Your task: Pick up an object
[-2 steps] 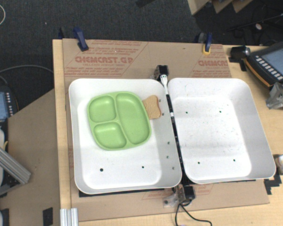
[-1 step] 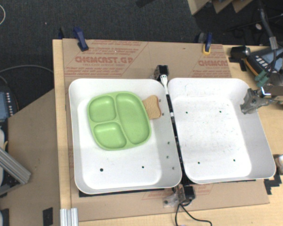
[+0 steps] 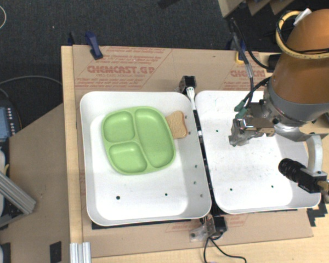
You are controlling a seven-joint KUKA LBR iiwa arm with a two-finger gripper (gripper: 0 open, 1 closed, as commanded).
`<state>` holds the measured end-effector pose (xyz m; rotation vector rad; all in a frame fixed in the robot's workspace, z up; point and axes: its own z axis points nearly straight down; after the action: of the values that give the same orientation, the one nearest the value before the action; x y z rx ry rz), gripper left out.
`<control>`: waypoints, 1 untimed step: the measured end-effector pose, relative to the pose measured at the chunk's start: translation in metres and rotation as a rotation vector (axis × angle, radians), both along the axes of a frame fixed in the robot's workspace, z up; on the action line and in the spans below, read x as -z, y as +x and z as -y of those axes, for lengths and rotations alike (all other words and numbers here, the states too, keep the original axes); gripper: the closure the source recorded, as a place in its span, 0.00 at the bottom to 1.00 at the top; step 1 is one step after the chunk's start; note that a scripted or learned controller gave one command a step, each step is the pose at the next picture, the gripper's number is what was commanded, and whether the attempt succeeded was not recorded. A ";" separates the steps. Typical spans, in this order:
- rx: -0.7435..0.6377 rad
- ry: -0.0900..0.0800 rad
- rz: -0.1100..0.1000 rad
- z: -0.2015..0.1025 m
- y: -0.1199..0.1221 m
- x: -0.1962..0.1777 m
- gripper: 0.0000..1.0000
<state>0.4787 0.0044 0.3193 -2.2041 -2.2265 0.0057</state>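
Two white bins are sitting abreast: left bin [image 3: 98, 196] is holding one green divided plate [image 3: 138, 140] and one tan cracker [image 3: 177, 125]; gripper [image 3: 238, 137], grip state indiscernible, is hovering over right bin [image 3: 252, 193].

Even, fairly bright light is falling from overhead across the bench [image 3: 126, 59], and the two white bins are reflecting it strongly, their floors washing toward pale blue-white. The left bin [image 3: 98, 190] is showing soft glare along its rounded front rim, and the right bin [image 3: 252, 196] looks slightly speckled. The green divided plate [image 3: 138, 140] is casting almost no shadow. Shadows are lying thin and dark beneath the bins' front edges. The arm's [image 3: 310, 64] orange band is looking soft, perhaps out of focus. Surrounding floor is staying dim and grainy.
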 end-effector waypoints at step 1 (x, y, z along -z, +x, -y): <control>0.003 -0.001 0.022 -0.044 0.002 -0.100 1.00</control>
<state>0.4803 0.0484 0.4190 -2.2192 -2.2343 -0.0179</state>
